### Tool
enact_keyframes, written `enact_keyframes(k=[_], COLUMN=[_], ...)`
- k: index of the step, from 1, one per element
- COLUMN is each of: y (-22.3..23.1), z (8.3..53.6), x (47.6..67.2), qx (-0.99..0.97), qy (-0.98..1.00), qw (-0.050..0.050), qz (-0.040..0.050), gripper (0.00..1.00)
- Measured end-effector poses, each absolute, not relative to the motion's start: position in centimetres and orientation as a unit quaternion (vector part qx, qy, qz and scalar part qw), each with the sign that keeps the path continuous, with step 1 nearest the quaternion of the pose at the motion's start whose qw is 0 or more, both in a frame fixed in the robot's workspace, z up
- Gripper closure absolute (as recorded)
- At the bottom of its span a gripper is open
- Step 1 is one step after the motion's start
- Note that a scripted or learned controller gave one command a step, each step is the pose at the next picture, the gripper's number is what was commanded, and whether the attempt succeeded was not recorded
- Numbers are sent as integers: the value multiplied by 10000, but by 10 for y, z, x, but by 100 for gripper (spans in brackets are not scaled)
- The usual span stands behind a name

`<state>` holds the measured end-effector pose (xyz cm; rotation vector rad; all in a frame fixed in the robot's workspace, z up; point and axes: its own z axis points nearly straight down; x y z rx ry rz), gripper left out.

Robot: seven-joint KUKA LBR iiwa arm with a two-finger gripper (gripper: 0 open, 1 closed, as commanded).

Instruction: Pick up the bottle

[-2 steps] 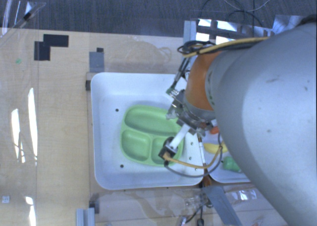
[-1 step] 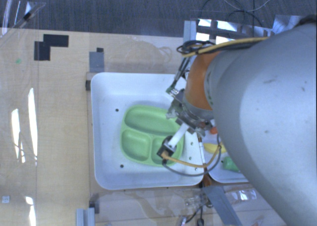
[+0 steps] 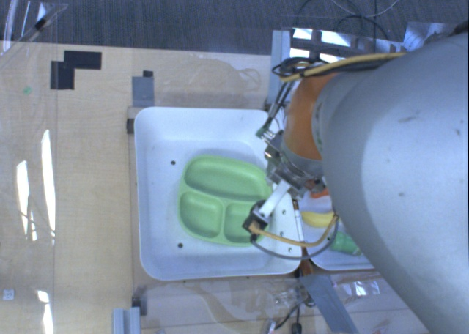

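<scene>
Two shallow white bins sit side by side on the bench. The left white bin [image 3: 154, 179], centre frame, holds one light green plastic plate [image 3: 216, 197] with three compartments. One big grey arm with an orange band [image 3: 396, 157] covers most of the right white bin [image 3: 326, 263]. At its lower edge peek one yellow curved thing [image 3: 319, 217] and one green thing [image 3: 346, 245]. I cannot tell which of them is the bottle. The gripper [image 3: 289, 173] hangs over the plate's right edge; open or closed, I cannot tell.
</scene>
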<state>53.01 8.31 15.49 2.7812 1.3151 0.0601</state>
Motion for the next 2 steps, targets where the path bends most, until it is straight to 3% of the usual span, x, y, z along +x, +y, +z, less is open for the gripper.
enact_keyframes(k=[1, 2], y=[206, 206], z=[321, 320], x=[510, 510], qx=[8457, 8455], qy=[5337, 5340], qw=[4, 3], qz=[17, 7], gripper=[100, 0])
